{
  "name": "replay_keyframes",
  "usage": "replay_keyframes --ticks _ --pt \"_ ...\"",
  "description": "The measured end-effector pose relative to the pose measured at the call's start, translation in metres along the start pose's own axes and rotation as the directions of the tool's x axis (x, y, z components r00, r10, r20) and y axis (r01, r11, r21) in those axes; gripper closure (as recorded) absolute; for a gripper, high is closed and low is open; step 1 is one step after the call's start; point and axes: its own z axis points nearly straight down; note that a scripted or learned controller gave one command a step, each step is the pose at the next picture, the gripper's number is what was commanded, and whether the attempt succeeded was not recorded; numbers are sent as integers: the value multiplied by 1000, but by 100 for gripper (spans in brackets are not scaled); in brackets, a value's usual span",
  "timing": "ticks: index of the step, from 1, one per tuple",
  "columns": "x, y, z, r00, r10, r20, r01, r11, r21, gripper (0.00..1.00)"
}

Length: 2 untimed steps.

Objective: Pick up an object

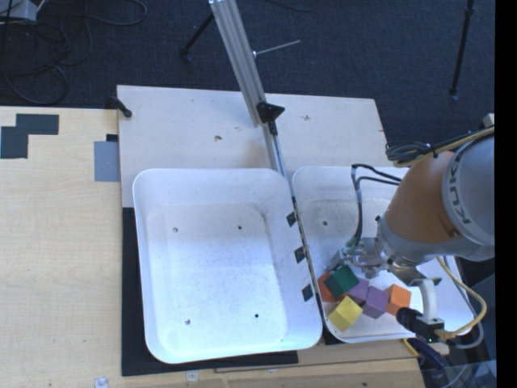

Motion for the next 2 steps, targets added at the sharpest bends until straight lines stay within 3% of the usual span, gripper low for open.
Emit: replay_keyframes --ticks 1,2 --pt "-13 36 1 1000 -3 -1 3 1000 3 0" --pt "-55 69 2 1000 0 1 0 1000 3 0"
